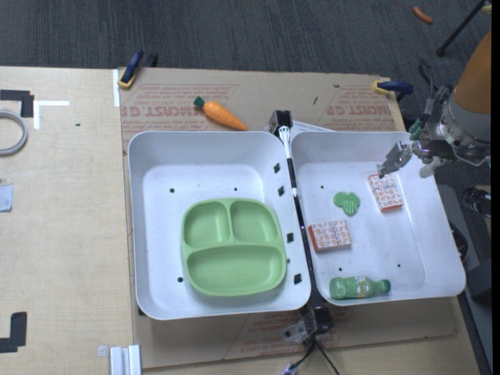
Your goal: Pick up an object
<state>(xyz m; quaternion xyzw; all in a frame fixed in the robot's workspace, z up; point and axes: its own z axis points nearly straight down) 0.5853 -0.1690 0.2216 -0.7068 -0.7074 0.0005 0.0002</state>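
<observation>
Carton (386,193) lies just below the gripper (393,161) — right bin (437,233).

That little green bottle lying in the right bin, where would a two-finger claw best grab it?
Probably across the middle of the green bottle's body, coming straight down from above. It lies on its side near the front wall of the right bin, neck pointing right, so its long rounded sides face front and back. The gripper would likely close across that narrow width, not end to end.

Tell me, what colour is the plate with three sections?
Light green. The plate lies in the left bin, shown clearly in the camera view.
</observation>
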